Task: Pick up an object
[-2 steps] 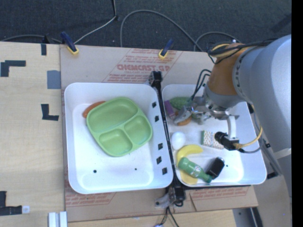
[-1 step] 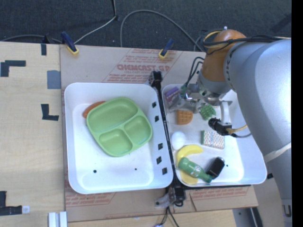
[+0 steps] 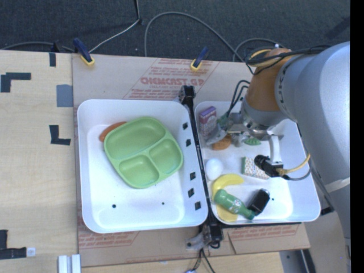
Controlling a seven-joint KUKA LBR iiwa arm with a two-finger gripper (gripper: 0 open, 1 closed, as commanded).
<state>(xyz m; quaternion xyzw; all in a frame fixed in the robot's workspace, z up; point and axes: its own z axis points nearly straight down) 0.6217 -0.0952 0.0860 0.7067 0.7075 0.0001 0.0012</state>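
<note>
Cardboard (image 3: 165, 81) reads "CHEMCAST GP"; gripper (image 3: 219, 134) over right bin (image 3: 296, 206), its state unclear

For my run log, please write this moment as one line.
arm: over right bin | gripper: low near purple box and orange piece | green tray: left bin

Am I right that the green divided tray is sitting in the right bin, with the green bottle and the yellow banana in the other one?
Not quite. The camera view shows the green divided tray in the left bin, not the right one. The green bottle and the yellow banana lie in the other one, the right bin.
</note>
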